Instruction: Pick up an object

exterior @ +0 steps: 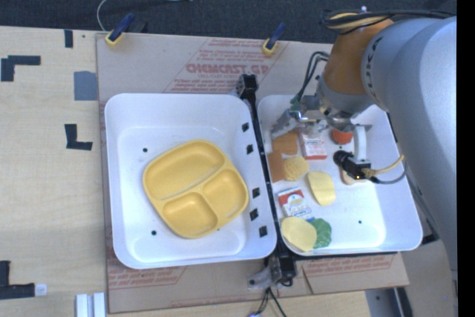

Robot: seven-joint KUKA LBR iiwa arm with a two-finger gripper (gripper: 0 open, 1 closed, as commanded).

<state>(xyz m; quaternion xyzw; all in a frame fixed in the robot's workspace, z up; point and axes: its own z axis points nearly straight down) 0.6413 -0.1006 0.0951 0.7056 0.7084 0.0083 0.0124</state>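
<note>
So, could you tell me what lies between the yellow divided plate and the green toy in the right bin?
In the camera view, between the yellow divided plate and the green toy lie the bins' black-clipped adjoining rims and a pale yellow piece.

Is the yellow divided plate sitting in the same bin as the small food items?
No, the yellow divided plate lies alone in the left bin, while the small food items lie in the right bin.

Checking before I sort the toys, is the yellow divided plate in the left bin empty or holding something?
Empty. The yellow plate lies right side up in the left bin, and all three compartments show bare yellow.
</note>
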